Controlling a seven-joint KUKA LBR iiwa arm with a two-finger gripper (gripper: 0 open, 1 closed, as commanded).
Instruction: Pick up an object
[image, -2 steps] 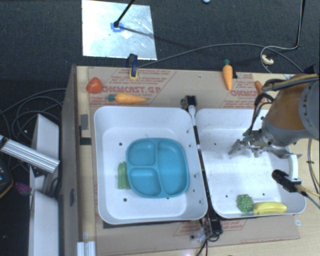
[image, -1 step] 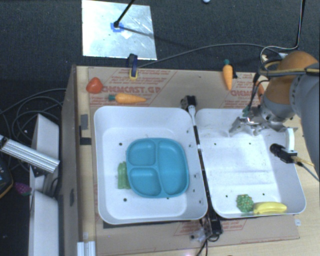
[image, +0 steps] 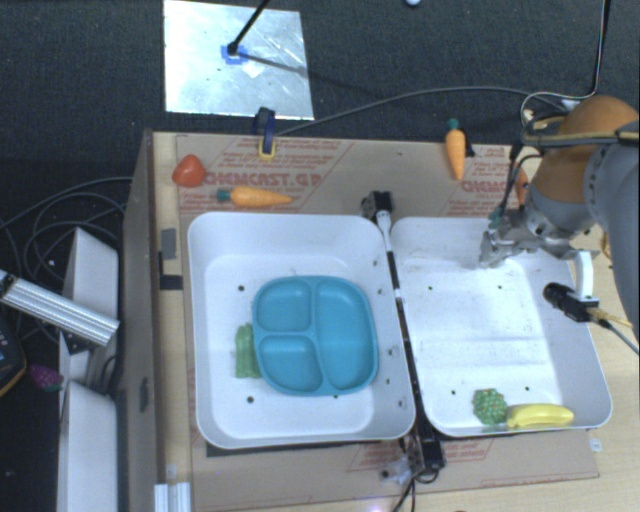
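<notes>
Pincer over right bin — banana lies left-right.

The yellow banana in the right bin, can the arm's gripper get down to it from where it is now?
Probably yes. The gripper hangs over the right bin's far end, and bare floor lies between it and the banana. The green broccoli touching it and the near wall may crowd a grasp.

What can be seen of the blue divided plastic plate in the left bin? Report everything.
The blue divided plastic plate is a rounded square with three compartments: two on top, one wide below. It looks smooth and moulded and lies flat on the floor of the left white bin. A green oblong piece lies against its left edge.
</notes>
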